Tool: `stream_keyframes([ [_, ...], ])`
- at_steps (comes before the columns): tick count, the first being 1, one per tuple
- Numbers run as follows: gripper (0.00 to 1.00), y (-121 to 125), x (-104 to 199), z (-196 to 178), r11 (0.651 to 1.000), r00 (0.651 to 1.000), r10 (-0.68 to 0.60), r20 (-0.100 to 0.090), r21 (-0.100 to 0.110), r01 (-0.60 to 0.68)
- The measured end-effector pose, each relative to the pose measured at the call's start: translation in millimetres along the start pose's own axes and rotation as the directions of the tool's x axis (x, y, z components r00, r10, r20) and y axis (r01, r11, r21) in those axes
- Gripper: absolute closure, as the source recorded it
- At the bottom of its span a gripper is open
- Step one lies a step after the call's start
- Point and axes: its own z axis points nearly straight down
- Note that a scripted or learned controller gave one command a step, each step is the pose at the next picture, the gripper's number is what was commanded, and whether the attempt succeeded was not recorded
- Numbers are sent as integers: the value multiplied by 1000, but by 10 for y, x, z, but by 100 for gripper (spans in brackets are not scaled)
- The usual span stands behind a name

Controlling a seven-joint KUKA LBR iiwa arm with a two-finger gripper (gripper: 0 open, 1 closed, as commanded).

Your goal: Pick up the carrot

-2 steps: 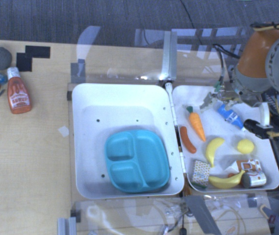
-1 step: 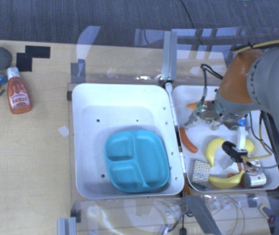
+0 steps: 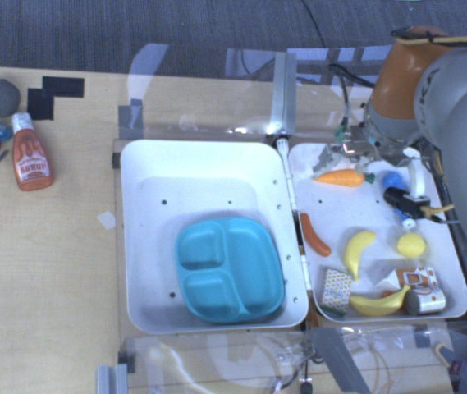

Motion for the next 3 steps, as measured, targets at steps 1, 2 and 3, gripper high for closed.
stream_keyframes([
  [1, 0, -24, -308, 301, 972, 972, -234, -7, 3, 234],
  [2, 100, -33, -316, 225, 971, 971, -238, -3, 5, 238],
  [3, 100, 32, 311, -625, 990, 990, -144, -1, 1, 144],
])
